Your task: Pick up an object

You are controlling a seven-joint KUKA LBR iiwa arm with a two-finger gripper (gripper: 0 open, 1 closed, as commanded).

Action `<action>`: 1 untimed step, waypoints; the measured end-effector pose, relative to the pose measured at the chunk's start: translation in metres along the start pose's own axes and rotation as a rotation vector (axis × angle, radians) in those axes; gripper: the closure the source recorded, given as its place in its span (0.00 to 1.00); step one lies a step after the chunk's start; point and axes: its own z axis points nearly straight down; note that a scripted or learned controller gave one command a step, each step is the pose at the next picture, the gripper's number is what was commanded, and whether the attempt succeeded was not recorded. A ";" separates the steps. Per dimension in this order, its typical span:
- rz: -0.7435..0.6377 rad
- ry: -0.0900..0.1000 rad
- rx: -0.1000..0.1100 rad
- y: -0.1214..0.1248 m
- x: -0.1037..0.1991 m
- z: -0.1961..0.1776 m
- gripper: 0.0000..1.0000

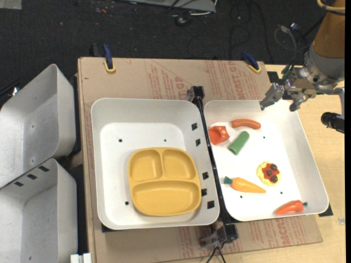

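Note:
The right bin [307, 158] holds several toy foods: a sausage [245, 124], a red pepper piece [219, 134], a green cylinder [238, 143], a small pizza [269, 172], a carrot [245, 185] and a red chili [289, 206]. My gripper [282, 101] hangs over the bin's far right corner, above and to the right of the sausage. Its two fingers are spread apart with nothing between them.
The left bin [109, 125] holds a yellow divided plate [163, 180]. A black divider [204, 141] runs between the bins. Two white containers [33, 147] stand off the bench at the left. Cardboard [164, 75] lies under the bins.

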 end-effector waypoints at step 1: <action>-0.002 -0.002 -0.011 0.002 0.000 -0.007 0.00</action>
